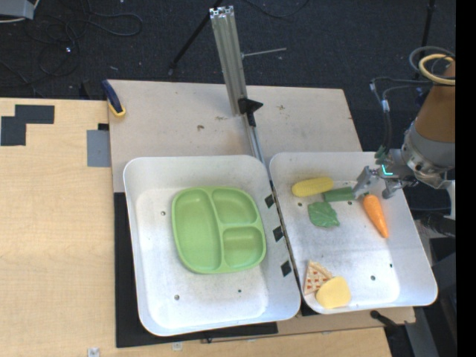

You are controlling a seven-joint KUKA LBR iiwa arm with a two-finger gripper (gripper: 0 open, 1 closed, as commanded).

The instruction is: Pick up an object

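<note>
Tool (376,184) low over right bin (416,274), near its far right rim; fingers spread, nothing between them. Carrot (375,214) lies just beside tool, nearer camera. Green stick (339,195) points at tool; corn (312,187) and leaf (323,214) just left (all loose in bin). Waffle (316,277), yellow lump (333,293) at near edge. Green divided plate (219,229) in left bin (149,288).

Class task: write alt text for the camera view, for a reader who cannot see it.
A robot arm's gripper hovers low over the right bin, near a carrot, a corn cob and a green leaf. The left bin holds a green divided plate.
</note>
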